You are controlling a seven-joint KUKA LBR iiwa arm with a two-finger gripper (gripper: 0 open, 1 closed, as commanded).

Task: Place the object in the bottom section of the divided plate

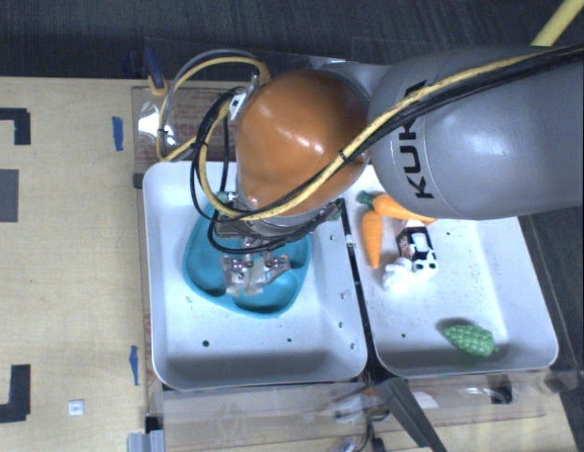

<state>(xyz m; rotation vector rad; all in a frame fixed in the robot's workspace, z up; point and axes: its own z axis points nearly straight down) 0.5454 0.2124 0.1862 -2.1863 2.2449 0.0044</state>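
Note:
A blue divided plate [200, 264] lies in the left white bin [179, 337], mostly hidden under the arm's orange band and wrist. My gripper [257, 275] hangs low over the plate's lower middle, its metal fingers pointing down into the plate. A small pale shape sits at the fingertips, too blurred to name. In the right bin [518, 281] lie two orange carrots [372, 236], a black-and-white cow toy [416, 250] and a green bumpy object [470, 339].
The big grey arm link [480, 139] crosses over the top of the right bin. Yellow and black cables [202, 121] loop above the left bin's far edge. The wooden bench [66, 252] stretches to the left.

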